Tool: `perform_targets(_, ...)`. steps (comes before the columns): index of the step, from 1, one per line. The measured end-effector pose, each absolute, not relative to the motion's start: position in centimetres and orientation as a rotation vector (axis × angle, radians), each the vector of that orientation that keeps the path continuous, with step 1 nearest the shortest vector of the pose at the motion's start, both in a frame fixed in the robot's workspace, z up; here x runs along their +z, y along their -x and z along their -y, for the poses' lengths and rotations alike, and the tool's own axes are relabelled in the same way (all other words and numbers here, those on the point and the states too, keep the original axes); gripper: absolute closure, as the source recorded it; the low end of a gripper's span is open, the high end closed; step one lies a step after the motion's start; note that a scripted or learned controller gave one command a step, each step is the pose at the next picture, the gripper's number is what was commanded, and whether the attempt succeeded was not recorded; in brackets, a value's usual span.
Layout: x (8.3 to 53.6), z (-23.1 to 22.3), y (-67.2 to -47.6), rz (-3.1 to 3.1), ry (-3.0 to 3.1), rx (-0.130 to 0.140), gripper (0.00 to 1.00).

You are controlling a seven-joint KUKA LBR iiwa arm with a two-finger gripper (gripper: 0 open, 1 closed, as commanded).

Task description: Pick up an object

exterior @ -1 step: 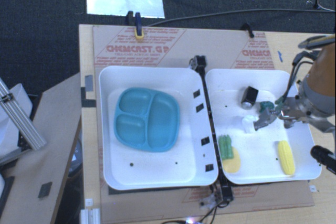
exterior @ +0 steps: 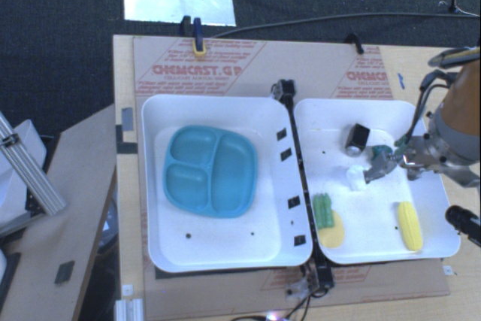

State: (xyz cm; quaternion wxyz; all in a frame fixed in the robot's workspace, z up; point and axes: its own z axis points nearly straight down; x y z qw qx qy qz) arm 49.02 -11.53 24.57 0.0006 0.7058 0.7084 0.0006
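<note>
From my seat at the remote station I'm looking down on the two shallow white bins, and the grey arm with its orange band [exterior: 458, 98] comes in from the right edge over the right bin [exterior: 323, 124]. The gripper [exterior: 378, 164] hangs low over the middle of that bin, and I cannot tell how it is set, the tip being too small and blurred. Just left of the tip lies a small white lump [exterior: 355, 177] on the bin floor, close enough that I can't say whether they touch. A little up and left sits a small black block [exterior: 356, 137], tilted, apart from the gripper. Toward the near side of the bin I have a yellow corn-cob-shaped toy [exterior: 409, 225] lying lengthwise near the right wall, well clear of the tip. By the left wall of the same bin a green ridged piece [exterior: 323, 210] rests against a flat yellow-orange disc [exterior: 332, 230]. Over in the left bin [exterior: 161, 252] there's a blue plastic divided plate [exterior: 210, 171] with three compartments, lying flat near the centre. Both bins sit on a brown printed board [exterior: 225, 64] across the bench.
</note>
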Motion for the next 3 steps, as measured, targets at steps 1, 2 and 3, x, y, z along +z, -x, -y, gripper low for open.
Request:
perform_targets(1, 18.5, 11.2, -49.4, -2.224, -2.220, 0.000, 0.00)
perform_targets(2, 12.7, 10.5, -48.7, -2.225, -2.222, -0.001, 0.00)
perform_targets(3, 8.3, 10.5, -48.8, -2.222, -2.220, 0.001, 0.00)
